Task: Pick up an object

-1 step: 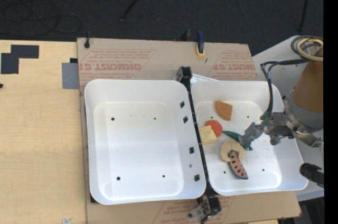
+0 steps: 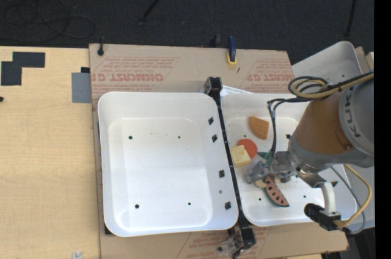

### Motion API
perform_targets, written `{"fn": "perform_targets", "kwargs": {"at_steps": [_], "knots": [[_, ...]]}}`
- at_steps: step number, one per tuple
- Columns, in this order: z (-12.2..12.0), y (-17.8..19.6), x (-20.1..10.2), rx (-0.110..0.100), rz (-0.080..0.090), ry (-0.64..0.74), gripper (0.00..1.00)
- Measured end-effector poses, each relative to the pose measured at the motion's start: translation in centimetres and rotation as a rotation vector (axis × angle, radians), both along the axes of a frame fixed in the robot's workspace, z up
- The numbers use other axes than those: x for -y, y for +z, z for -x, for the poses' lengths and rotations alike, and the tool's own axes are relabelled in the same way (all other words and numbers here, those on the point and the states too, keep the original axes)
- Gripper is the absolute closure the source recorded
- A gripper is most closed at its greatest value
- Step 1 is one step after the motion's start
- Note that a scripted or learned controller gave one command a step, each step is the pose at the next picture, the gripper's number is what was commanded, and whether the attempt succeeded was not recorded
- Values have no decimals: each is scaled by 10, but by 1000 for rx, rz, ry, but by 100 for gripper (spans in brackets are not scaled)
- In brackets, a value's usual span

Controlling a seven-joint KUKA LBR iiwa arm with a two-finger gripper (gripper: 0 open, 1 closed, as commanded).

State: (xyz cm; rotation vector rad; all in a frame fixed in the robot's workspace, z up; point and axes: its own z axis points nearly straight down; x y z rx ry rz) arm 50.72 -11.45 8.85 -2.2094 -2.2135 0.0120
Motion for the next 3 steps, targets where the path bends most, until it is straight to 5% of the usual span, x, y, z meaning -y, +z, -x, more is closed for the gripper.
{"fn": "perform_targets", "kwargs": {"at_steps": [1,2,3], "knots": [[-71,-2,-9,16,4,2,0],[-68,7,-7,10,3,-5,100],[0,0,16,12,3,-5,100]]}}
